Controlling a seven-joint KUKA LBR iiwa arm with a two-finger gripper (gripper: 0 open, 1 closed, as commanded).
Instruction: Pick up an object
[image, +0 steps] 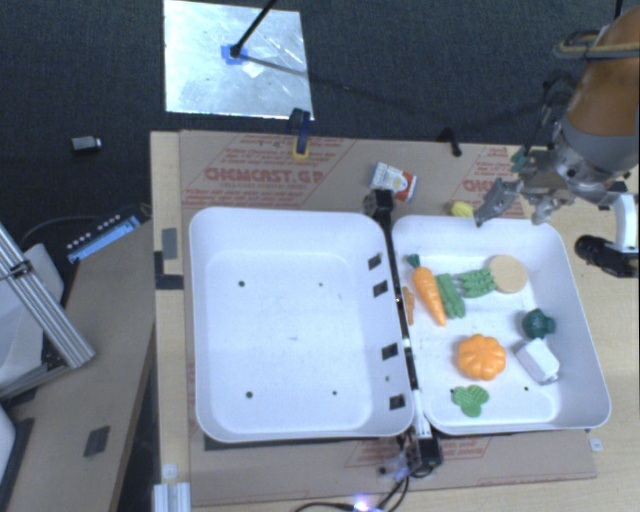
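Above the far rim of the right bin (575, 300), the gripper (518, 205) hangs w/ fingers spread; one finger (493, 207) and its partner at right both show, nothing between them. Arm (600, 95) enters from upper right, orange band above wrist.

Right bin contents, all lying on the bin floor:
- carrot (431, 294), left-centre, lying along near-far line, tip toward near side.
- green pea pods (462, 288), just beside carrot on its right, touching or almost; cannot tell which.
- tan round disc (508, 273), far side, touching right end of green pods.
- dark green piece (538, 323), right side, near the rim; shape unclear.
- white block (538, 359), just near of dark green piece, tilted.
- orange pumpkin (480, 357), centre-near, apart from the others.
- small green leafy piece (469, 399), near edge, just near of pumpkin.

Gripper is well apart from all of these; closest are the tan disc and pods, nearer to camera than it.

Left bin (215, 330): white floor w/ a few dark dots.

Outside bins, on cardboard (260, 170): small yellow item (461, 210) just beyond far rim of right bin, left of gripper; white/orange packet (393, 180) farther left; blue-yellow clamp (300, 135) at cardboard's far edge.
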